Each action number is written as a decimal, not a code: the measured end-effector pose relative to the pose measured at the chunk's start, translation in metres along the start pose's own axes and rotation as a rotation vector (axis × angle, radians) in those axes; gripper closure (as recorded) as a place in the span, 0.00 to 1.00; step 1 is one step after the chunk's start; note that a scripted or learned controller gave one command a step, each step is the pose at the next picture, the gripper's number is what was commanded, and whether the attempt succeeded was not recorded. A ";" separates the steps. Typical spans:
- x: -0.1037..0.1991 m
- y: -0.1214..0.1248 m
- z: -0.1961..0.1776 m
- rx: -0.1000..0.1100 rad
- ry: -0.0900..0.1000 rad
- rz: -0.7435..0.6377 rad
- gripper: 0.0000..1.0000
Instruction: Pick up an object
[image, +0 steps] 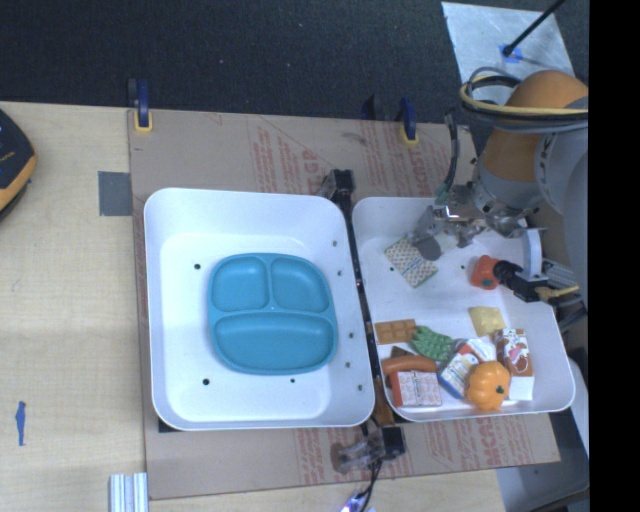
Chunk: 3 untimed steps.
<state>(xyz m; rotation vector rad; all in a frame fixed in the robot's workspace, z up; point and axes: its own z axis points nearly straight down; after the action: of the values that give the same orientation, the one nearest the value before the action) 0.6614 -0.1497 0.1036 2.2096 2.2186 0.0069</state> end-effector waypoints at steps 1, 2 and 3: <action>0.001 0.000 0.000 -0.001 -0.002 0.000 1.00; -0.003 0.000 0.002 -0.002 0.001 0.001 1.00; 0.002 -0.084 -0.003 0.019 0.004 0.001 1.00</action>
<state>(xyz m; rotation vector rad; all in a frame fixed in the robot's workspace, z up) 0.5774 -0.1484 0.1054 2.2221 2.2297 -0.0096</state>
